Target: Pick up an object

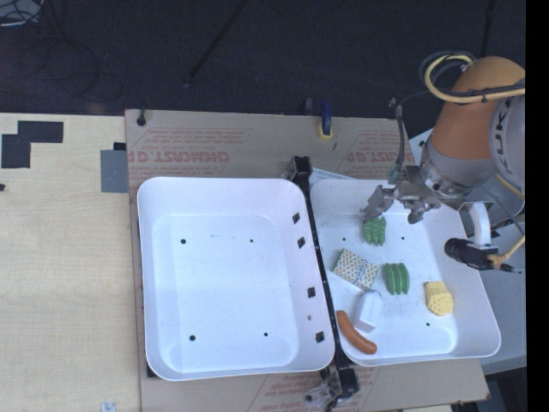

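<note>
Green ridged toy vegetable [374, 231] at twelve o'clock in the right bin [480, 337], directly below the gripper [396, 205], whose fingers are spread wide and empty. Its long axis appears to run twelve to six. A sound grasp likely requires descending centred, closing across the narrow width.

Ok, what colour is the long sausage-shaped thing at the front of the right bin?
Orange-red; the sausage shows best in the camera view.

grey arm [480, 136] from the right, orange-banded wrist bent down, pincer [396, 206] fingers spread apart
</note>
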Robot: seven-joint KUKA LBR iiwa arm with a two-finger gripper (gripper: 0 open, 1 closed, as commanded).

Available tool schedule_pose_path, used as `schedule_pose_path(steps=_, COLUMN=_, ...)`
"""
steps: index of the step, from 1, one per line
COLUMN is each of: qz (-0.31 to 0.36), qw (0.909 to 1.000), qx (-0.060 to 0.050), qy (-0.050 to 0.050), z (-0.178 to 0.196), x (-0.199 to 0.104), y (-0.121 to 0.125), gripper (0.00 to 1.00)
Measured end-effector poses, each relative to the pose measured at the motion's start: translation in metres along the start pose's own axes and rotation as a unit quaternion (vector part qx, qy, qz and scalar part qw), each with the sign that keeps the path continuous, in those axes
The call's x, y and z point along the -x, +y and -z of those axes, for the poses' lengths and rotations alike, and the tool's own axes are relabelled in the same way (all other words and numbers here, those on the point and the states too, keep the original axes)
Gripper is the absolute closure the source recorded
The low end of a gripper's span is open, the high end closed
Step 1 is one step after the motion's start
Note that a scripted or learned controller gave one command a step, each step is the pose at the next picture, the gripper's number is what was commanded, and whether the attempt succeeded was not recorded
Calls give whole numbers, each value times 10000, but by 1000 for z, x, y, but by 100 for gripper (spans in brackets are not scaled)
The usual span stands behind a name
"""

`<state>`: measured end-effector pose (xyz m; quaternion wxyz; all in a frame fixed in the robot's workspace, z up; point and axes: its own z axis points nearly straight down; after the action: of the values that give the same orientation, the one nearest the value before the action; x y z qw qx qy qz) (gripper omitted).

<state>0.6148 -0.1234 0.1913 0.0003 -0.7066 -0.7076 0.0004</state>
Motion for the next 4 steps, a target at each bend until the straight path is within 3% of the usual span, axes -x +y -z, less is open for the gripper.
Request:
schedule_pose_path(steps=1, qz=5, qw=10000, qx=15, qy=-12, z=-107, x=-29, y=31, gripper=0)
schedule_pose_path(steps=2, qz=-13, qw=10000, qx=53, qy=-20, z=-88, x=-26, y=32, gripper=100)
schedule_pose_path(steps=3, qz=-27, qw=10000, qx=-10, qy=-1, z=-20, x=19, y=-30, gripper=100)
schedule_pose_path(steps=4, qz=32, qw=10000, qx=71, qy=3, z=123, x=-47, y=-11, gripper=100)
